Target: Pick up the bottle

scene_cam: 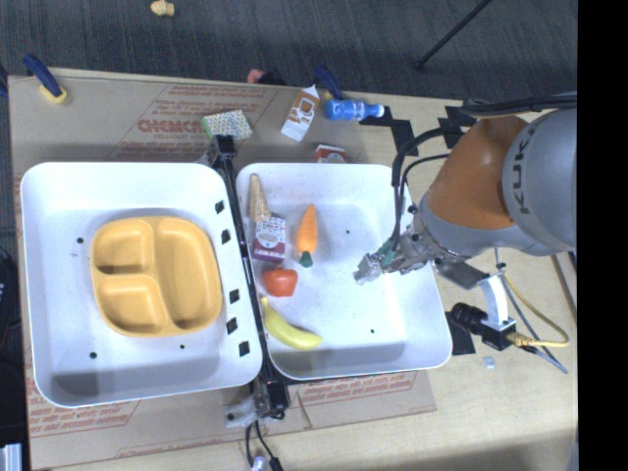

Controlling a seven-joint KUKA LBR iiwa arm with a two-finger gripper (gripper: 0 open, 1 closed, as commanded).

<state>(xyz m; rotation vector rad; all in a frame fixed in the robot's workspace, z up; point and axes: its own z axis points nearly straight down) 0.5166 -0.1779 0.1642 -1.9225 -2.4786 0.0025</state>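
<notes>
I see the small blue bottle (351,111) lying on its side on the bench just beyond the right bin's (422,346) far rim, likely light, stiff, slick plastic, best pinched across its middle; my gripper (371,269) hovers inside that bin, holding nothing.

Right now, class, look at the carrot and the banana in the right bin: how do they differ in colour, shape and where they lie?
The carrot is orange with a green tip; the banana is yellow. The carrot is straight and tapered, lying near the bin's middle beside a small carton; the banana is curved, lying near the front left corner, below the tomato. Both lie flat in the right bin, apart from the gripper.
</notes>
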